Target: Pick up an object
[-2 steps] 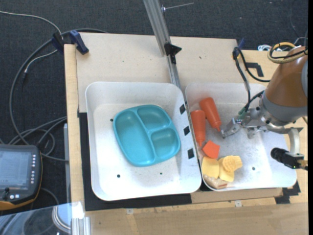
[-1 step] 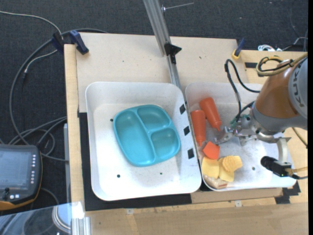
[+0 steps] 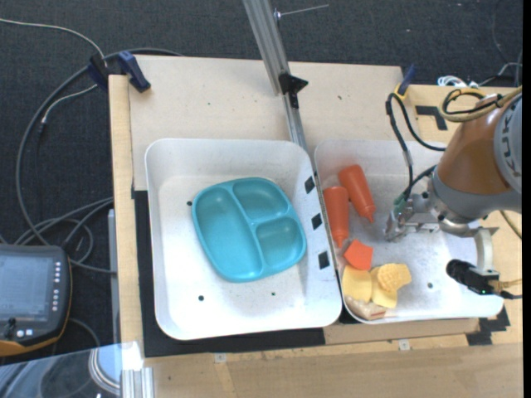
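Observation:
The right bin holds two orange-red sausage-shaped pieces, one further back and one by the bin's left wall. In front of them lie a small orange block and several yellow pieces at the front left corner. My gripper hangs low over the middle of this bin, just right of the sausage pieces and apart from them. Nothing shows in its grasp.
The left bin holds a teal divided plate. A metal pole slants up from the divider between the bins. The grey and orange arm covers the right bin's right side.

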Robot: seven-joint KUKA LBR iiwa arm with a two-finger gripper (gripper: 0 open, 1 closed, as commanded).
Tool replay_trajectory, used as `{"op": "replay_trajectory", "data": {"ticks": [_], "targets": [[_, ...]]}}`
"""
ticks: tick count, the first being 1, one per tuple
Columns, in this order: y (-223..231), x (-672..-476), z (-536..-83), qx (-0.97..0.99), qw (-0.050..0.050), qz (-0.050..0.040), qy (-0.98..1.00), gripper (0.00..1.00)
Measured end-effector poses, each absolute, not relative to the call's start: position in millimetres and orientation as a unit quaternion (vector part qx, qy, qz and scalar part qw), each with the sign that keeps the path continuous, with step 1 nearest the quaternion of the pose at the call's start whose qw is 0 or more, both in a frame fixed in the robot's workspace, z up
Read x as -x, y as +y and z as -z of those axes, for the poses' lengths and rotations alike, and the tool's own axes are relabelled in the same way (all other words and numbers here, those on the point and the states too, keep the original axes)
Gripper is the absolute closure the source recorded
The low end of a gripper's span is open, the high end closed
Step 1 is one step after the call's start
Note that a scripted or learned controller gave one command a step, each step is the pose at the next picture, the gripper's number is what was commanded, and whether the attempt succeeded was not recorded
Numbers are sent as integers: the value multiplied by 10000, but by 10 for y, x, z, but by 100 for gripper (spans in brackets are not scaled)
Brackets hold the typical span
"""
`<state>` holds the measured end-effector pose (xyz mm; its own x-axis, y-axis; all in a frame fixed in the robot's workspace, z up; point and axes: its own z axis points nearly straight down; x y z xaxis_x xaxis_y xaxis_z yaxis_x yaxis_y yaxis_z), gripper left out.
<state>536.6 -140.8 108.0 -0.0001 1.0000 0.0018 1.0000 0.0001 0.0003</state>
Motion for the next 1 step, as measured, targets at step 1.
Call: {"op": "replay_trajectory", "data": {"ticks": [1], "targets": [[-1421,-5393,-1510,7067,-20,12,-7075,100]]}}
